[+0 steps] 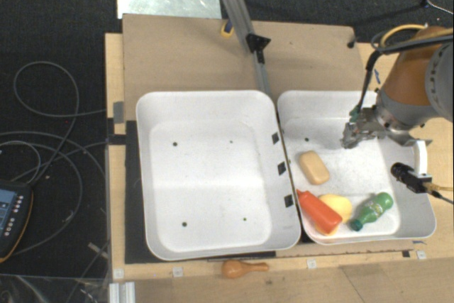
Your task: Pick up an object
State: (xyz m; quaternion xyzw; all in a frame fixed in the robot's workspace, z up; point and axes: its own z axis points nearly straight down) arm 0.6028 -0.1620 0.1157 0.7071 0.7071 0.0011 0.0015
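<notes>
The right bin holds a tan oblong block, an orange-red carrot-like piece, a yellow lemon-like piece and a green bottle along its near side. My gripper hangs over the far right part of that bin, above and to the right of the tan block, apart from it. Nothing shows between its fingers.
The left bin lies beside the right one, joined by black clips. A tan wooden pear-shaped object lies on the bench in front of the bins. A slanted metal pole crosses the back. Cables lie on the floor at left.
</notes>
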